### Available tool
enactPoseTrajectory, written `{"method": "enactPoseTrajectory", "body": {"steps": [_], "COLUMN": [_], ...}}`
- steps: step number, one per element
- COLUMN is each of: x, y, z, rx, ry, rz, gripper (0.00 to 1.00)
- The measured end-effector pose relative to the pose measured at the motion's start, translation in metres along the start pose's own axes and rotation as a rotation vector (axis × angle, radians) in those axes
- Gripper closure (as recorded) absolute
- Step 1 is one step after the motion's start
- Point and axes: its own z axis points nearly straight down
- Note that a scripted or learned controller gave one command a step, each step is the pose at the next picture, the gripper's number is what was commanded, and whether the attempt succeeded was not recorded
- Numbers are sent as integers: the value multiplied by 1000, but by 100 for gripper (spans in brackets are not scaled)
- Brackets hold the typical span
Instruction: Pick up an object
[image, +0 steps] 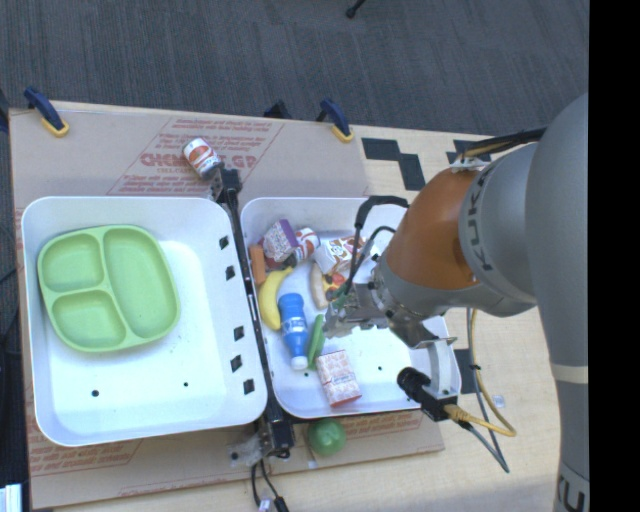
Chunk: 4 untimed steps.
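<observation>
The right bin (385, 395) holds several small objects: a yellow banana (271, 296), a blue bottle (294, 329), a green pepper-like piece (316, 340), a red and white carton (339, 378), an orange carrot-like piece (259, 263) and small packets (283, 241) near the back. My gripper (338, 305) reaches down into the middle of this bin, just right of the blue bottle and beside a pale object (318, 288). The orange band and grey wrist hide the bin's right half.
The left bin (150, 400) holds a green divided plate (107, 286). A small can (201, 156) lies on the cardboard behind the bins. A green ball (326, 436) sits outside the right bin's front edge. Blue and yellow clamps (337, 119) hold the cardboard.
</observation>
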Motion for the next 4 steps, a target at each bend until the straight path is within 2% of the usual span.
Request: {"method": "enactPoseTrajectory", "body": {"steps": [1,2,3,4], "x": [-34,-34,-97,-43], "y": [-16,-16,25,51], "z": [-53,-53,65,65], "rx": [-2,-2,0,0], "ry": [-1,-1,-1,0], "rz": [0,0,-1,-4], "gripper": [100,0,0,0]}}
